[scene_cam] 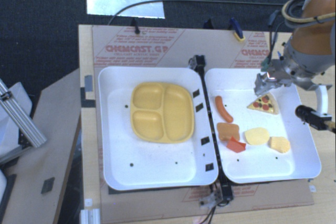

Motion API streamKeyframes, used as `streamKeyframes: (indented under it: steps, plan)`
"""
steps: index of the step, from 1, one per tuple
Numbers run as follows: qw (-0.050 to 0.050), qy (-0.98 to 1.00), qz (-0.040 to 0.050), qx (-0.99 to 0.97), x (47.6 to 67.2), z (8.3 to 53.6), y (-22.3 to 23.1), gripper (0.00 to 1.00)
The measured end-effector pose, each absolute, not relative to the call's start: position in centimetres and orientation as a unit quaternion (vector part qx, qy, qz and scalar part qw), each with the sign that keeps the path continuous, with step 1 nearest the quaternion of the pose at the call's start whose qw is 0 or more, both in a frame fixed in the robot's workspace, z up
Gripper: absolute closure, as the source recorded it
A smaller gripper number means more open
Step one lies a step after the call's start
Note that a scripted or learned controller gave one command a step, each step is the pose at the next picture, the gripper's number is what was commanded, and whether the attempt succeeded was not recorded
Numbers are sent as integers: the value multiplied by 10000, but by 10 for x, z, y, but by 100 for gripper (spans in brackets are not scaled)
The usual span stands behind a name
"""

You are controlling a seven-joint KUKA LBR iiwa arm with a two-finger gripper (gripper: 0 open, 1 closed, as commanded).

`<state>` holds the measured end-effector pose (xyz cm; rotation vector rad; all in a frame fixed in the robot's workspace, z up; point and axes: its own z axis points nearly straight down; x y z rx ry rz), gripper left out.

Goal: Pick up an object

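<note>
My gripper (263,86) hangs over the back of the right bin (310,165), just above and to the left of a pizza slice (264,105) with red and green toppings. Nothing shows in its grasp. Further left in that bin lies an orange-red sausage (223,108). Towards the front sit a brown toast-like block (228,130), a small red piece (236,145), a pale yellow round piece (256,136) and a yellow cheese block (279,144).
The left bin (113,165) holds a yellow divided plate (161,112). A black-clipped divider (207,128) runs between the two bins. The arm (315,34) comes in from the upper right over the right bin's back corner.
</note>
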<state>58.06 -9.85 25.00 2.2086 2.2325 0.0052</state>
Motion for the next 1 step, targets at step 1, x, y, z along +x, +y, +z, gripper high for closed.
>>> streamKeyframes:
  steps: [1]
  plan:
    - [4,7108,16,7034,580,255,-48,100]
